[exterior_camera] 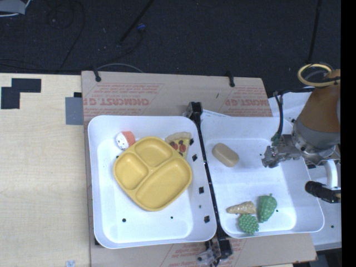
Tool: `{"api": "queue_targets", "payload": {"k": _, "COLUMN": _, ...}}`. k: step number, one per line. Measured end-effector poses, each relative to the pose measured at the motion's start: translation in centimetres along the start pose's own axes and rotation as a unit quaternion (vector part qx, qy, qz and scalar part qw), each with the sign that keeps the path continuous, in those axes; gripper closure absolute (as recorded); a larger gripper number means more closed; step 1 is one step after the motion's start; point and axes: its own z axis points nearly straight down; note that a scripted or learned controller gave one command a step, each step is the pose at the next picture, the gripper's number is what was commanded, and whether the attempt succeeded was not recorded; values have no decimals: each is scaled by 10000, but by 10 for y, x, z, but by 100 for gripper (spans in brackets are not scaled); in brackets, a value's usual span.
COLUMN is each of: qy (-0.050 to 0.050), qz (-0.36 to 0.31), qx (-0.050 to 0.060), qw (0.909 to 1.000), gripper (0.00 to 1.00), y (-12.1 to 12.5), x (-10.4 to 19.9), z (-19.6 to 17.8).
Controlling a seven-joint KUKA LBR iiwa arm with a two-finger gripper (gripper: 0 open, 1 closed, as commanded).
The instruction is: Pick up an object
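The claw (271, 156) hangs over the right bin (289, 227), near its right wall. It is too small and dark to tell if it is apart or together, and nothing shows in it. Just to its left lies a tan bar (225, 154), flat and alone, likely the easiest pick. Below the claw, 3 toys crowd together near the bin's front edge: a cone (242, 208), a green ball (248, 223) and a green fruit (266, 207), touching, so a grab there could slip. Farther left, the left bin (105, 216) holds a yellow tray (153, 173), with a pizza slice (179, 143) and a small orange-and-white toy (124, 140) just beyond it.
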Motion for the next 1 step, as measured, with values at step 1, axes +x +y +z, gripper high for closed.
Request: {"api": "queue_targets", "payload": {"k": 1, "qy": -1, "qz": -20, "qx": -7, "qw": 10000, "gripper": 100, "y": 1, "x": -1, "z": -53}}
